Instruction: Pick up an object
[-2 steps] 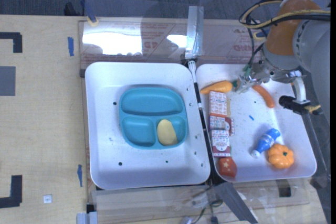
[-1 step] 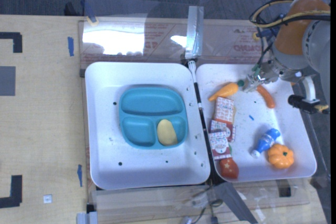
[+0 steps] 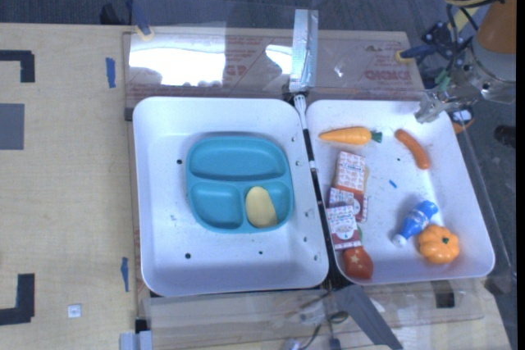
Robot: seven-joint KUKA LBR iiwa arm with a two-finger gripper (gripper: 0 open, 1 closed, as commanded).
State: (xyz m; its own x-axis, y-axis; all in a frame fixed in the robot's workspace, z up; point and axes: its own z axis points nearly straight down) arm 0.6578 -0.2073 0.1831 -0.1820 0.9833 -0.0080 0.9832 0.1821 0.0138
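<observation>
The right bin (image 3: 467,176) holds a carrot (image 3: 348,135), an orange-red sausage (image 3: 413,148), two red-and-white cartons (image 3: 350,174) (image 3: 343,222), a red tomato (image 3: 358,261), a small blue-and-white bottle (image 3: 414,223) and an orange pumpkin (image 3: 437,243). In the left bin (image 3: 156,184) a blue divided plate (image 3: 238,180) carries a yellow lemon-like piece (image 3: 261,206) in its lower right compartment. My gripper (image 3: 435,104) hangs at the far right corner of the right bin, above its rim, up and right of the sausage. Nothing shows between its tips.
A clear plastic panel (image 3: 246,53) and a metal upright (image 3: 303,49) stand behind the bins. Cables and the grey arm (image 3: 484,45) crowd the upper right. The wooden bench (image 3: 57,176) stretches left with black markers.
</observation>
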